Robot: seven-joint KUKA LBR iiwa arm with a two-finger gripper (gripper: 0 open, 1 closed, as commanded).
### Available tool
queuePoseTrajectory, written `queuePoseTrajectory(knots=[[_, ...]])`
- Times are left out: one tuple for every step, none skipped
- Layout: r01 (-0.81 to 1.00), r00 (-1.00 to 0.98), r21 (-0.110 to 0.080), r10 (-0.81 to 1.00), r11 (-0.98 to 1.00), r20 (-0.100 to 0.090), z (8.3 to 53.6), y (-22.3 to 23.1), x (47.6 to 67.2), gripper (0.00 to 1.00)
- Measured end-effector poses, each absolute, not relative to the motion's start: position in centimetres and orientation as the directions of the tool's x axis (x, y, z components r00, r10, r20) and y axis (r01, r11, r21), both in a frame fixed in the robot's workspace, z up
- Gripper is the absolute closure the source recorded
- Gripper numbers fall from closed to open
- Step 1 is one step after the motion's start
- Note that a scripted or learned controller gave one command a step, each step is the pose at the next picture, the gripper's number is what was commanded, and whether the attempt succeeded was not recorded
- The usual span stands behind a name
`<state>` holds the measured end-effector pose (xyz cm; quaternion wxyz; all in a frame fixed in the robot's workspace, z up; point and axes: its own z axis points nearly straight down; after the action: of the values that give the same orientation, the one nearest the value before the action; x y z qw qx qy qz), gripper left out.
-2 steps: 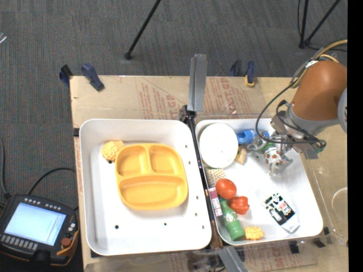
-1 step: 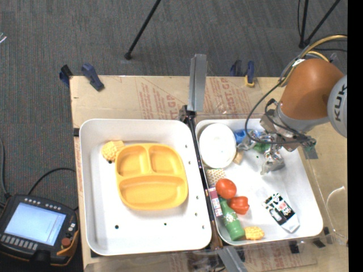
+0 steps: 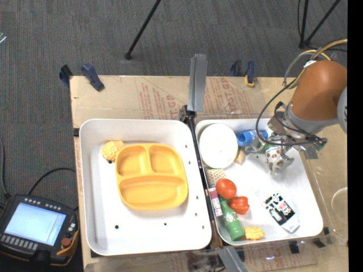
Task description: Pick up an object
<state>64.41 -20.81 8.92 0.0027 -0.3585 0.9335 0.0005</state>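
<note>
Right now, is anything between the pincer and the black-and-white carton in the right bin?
Nothing visible. The pincer hangs over the right bin's upper part; the carton lies nearer the front, with bare white floor between them. The tomato sits off to the side.

2 bins point(image 3: 91, 152); 1 yellow tray point(image 3: 151, 174); 2 corn cobs point(image 3: 112, 149); 1 white plate point(image 3: 218, 145).

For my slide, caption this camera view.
Gripper low in right bin among toys; yellow tray in left bin.

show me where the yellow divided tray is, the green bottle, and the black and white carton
yellow divided tray point(image 3: 152, 175): camera view, on the ridge between its compartments.
green bottle point(image 3: 233, 222): camera view, on the middle of its body.
black and white carton point(image 3: 280, 211): camera view, on its printed top face.
</note>
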Motion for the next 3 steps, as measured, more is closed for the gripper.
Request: queuePoseTrajectory(knots=[[-0.688,-0.726,-0.004,-0.688,0.726,-0.002,9.0,-19.1,63.9,0.00],[-0.741,-0.672,-0.002,-0.741,0.672,0.003,9.1,-14.0,64.4,0.00],[-0.715,-0.699,-0.002,-0.715,0.699,-0.003,8.9,-19.2,63.0,0.00]])
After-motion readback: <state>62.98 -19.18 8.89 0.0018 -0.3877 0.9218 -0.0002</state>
